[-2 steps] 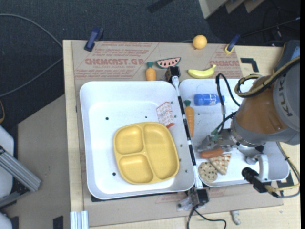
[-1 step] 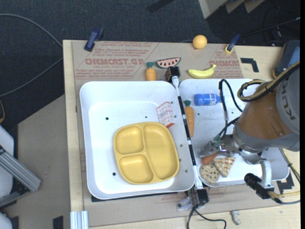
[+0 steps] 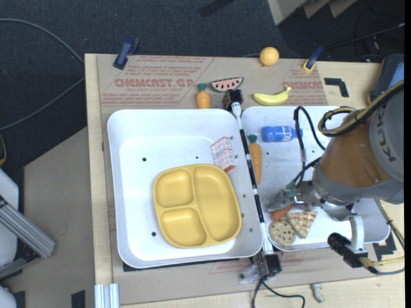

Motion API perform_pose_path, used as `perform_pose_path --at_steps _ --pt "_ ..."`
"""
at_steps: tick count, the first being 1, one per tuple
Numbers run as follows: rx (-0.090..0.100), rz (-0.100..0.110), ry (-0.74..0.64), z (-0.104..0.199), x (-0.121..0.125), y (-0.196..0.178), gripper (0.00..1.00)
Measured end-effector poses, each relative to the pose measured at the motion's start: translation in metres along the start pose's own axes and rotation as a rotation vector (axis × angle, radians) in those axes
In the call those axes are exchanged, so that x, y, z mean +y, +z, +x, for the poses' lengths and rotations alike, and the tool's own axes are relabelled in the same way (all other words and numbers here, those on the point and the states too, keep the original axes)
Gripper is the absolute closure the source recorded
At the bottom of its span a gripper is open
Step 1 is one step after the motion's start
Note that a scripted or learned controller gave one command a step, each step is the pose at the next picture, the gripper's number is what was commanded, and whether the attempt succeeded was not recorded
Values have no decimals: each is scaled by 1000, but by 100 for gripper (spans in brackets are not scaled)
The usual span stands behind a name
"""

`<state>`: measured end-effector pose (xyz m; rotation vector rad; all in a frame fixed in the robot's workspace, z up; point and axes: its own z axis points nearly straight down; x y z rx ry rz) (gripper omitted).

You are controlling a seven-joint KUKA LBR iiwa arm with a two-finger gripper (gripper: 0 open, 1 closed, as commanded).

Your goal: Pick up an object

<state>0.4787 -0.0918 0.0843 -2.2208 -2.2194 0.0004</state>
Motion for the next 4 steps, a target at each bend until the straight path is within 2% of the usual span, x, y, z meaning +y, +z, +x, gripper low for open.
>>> perform_pose_path --at_steps 1,2,3,4 --pt "-1 -2 0 -1 8 0 0" --pt "0 0 0 0 0 0 0" --pt "-2 -3 -1 -5 31 0 0" --pt "-2 -2 -1 -13 35 0 0"
